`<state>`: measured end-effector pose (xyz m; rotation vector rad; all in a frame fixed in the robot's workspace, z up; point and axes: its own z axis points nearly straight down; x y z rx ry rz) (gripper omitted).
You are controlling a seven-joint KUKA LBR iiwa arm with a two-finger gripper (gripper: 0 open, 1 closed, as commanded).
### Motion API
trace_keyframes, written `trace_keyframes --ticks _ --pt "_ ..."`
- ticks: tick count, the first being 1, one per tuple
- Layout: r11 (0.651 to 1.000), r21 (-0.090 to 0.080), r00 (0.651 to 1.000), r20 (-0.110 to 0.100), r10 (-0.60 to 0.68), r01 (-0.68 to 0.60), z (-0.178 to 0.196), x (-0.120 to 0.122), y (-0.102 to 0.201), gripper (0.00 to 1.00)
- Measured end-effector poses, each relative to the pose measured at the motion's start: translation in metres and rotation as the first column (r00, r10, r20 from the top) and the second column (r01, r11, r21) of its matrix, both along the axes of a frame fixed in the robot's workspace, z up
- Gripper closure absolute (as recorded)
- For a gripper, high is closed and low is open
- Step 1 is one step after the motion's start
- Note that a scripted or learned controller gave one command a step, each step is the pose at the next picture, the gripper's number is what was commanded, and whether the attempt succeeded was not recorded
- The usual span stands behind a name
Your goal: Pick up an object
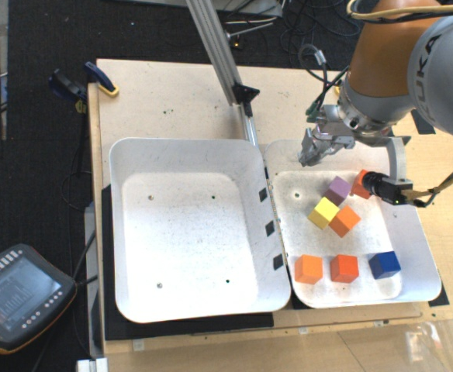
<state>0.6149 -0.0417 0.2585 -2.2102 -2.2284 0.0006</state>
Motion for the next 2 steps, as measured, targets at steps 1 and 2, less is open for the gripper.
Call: trace_keyframes --ticks 1,2 --pt "1.000 0.000 1.000 0.000 0.001 -0.001 -0.007 -0.013 0.056 1.00" --pt "1.000 0.000 1.000 0.000 0.000 0.000 -0.002 -0.039 0.103 1.00"
